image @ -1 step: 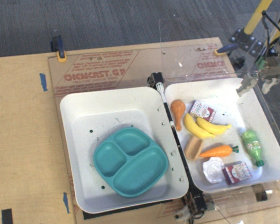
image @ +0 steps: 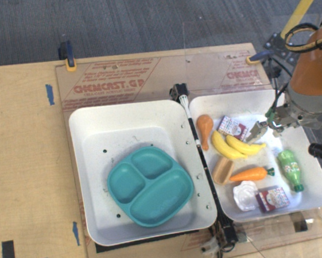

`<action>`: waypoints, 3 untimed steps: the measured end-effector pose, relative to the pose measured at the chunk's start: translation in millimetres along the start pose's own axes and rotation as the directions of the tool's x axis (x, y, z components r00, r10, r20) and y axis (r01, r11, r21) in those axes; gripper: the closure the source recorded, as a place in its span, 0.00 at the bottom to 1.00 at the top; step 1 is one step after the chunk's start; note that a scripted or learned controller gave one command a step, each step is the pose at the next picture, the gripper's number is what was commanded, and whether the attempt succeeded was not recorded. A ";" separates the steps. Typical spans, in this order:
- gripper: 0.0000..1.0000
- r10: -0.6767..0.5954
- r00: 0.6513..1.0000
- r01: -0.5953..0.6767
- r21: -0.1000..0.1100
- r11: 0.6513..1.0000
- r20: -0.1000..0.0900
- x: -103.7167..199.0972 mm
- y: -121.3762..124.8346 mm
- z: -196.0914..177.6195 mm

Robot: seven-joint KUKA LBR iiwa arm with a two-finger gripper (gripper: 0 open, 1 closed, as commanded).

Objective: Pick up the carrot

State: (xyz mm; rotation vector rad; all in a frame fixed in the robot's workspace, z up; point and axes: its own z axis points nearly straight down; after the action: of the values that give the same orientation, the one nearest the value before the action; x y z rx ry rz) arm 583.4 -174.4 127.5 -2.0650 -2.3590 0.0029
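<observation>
The carrot (image: 249,174) is a small orange toy with a stubby green top, lying flat on the floor of the right-hand bin. Its thick end with the green top points right, and its tapered tip points left. It sits below the gripper's fingers (image: 258,131) and a little to their left, clear of them and not touched, with open space between fingers and carrot.

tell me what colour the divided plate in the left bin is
Teal, plain, seen in the camera view: divided plate.
</observation>
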 end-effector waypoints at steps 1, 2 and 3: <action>0.00 -0.387 0.922 0.387 -0.014 0.922 0.017 38.8 -57.4 38.6; 0.00 -0.254 0.967 0.254 -0.019 0.967 0.016 64.0 -79.3 38.5; 1.00 -0.247 0.969 0.248 -0.030 0.968 0.029 60.9 -75.9 26.2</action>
State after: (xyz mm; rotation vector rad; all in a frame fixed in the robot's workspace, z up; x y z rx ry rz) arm 499.9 -124.0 102.0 -1.7771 -2.6319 -0.0131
